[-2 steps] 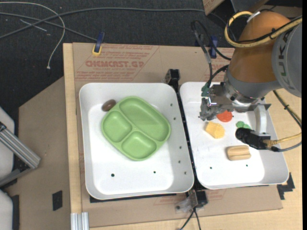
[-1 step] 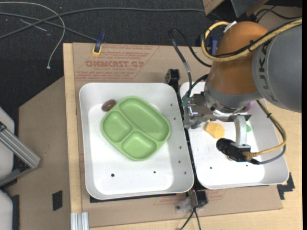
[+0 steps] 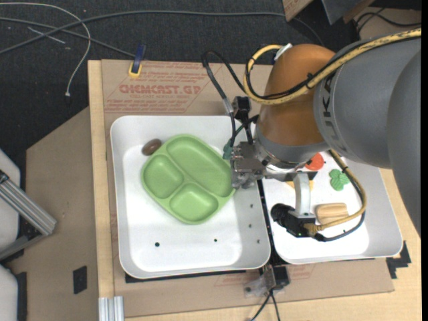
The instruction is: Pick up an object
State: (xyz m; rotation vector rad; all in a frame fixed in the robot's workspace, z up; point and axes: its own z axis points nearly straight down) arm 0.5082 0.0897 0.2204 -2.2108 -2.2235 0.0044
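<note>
Right bin (image 3: pixel 374 236), near part: tan block (image 3: pixel 331 212). Left bin (image 3: pixel 180 249): green divided tray (image 3: pixel 187 177) lies mid-bin, turned at an angle. Gripper (image 3: pixel 242 169) is low at the tray's right edge, by the wall between bins; open or closed, cannot tell. Farther back in the right bin: small green piece (image 3: pixel 339 179), orange piece (image 3: pixel 315 160). Small brown lump (image 3: pixel 152 146) just beside the tray's far-left rim.

1 fixed camera is mounted above the bench (image 3: pixel 160 89) and looks down on it at a slant, near enough that the 2 white bins, left bin (image 3: pixel 124 199) and right bin (image 3: pixel 378 243), span most of the frame width. The arm (image 3: pixel 374 92) enters from the right and covers the upper right of the frame, with the gripper (image 3: pixel 242 169) near frame centre. Dark floor (image 3: pixel 47 59) shows along the top and left edges.
</note>
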